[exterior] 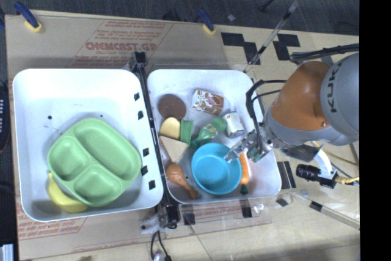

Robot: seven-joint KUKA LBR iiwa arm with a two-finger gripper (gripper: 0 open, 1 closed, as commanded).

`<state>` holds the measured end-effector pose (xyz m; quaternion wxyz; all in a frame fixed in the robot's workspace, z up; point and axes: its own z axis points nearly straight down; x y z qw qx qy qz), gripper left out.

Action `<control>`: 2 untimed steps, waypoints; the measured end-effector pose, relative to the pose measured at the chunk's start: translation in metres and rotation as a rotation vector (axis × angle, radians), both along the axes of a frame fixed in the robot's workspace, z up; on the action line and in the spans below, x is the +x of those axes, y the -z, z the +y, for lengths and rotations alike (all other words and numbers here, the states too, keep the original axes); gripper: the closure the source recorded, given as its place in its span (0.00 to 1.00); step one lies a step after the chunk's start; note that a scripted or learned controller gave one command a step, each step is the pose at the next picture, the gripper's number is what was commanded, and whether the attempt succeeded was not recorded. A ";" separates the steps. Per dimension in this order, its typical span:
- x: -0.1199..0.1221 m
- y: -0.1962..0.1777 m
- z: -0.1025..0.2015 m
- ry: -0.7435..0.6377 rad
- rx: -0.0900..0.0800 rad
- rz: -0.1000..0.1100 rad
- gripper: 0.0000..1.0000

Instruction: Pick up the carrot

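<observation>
My gripper [245, 152] hangs low over the right-hand bin [259, 189], close to that bin's right wall, with my grey arm and its orange band [300, 101] reaching in from the right. The carrot [245, 169] lies at the near right of this bin, a slim orange piece running near to far, pressed against the right side of the blue bowl [215, 169]. My gripper sits over the carrot's far end, but I cannot tell from here how wide it stands or whether it grips anything.

Around the bowl, a brown drumstick-shaped toy [179, 178] lies to its left by the near wall. Farther back are a yellow piece [170, 128], a green block [186, 131], a brown round disc [171, 106] and a small printed packet [208, 101]. A pale can-like item [233, 123] rests just beyond my gripper.

In the left-hand bin [36, 95], a green divided plate [95, 159] sits atop something yellow [61, 200] at the near left corner.
</observation>
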<state>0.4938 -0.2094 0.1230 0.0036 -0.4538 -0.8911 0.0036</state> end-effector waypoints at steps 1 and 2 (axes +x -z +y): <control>0.000 0.000 0.000 0.000 0.000 0.000 0.00; -0.016 0.029 0.000 -0.084 0.005 -0.005 0.00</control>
